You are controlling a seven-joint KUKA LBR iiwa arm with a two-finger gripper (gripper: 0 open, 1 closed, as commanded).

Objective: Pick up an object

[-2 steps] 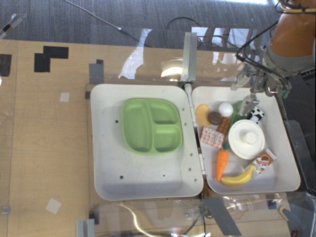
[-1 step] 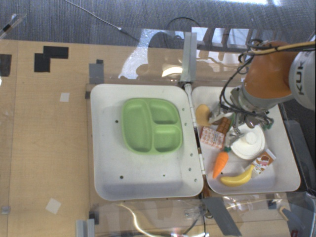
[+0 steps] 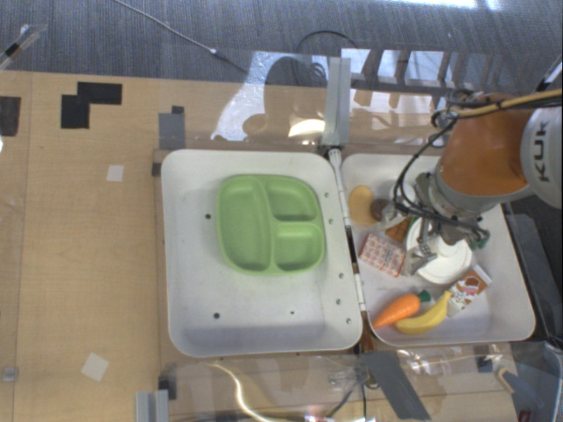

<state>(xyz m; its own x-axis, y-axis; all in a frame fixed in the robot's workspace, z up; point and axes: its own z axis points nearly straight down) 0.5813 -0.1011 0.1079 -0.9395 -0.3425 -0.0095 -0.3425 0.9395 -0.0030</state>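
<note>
gripper [image 3: 427, 251] hangs over a white disc [image 3: 447, 265]; its opening, i cannot tell. crowded carrot [image 3: 398, 309] and banana [image 3: 426, 316] could spoil a grab.

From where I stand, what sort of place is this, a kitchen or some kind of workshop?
Most likely a robot test lab, not a kitchen. An arm hangs over two white bins on a wooden bench, and the food there, a carrot and banana, looks like toys.
</note>
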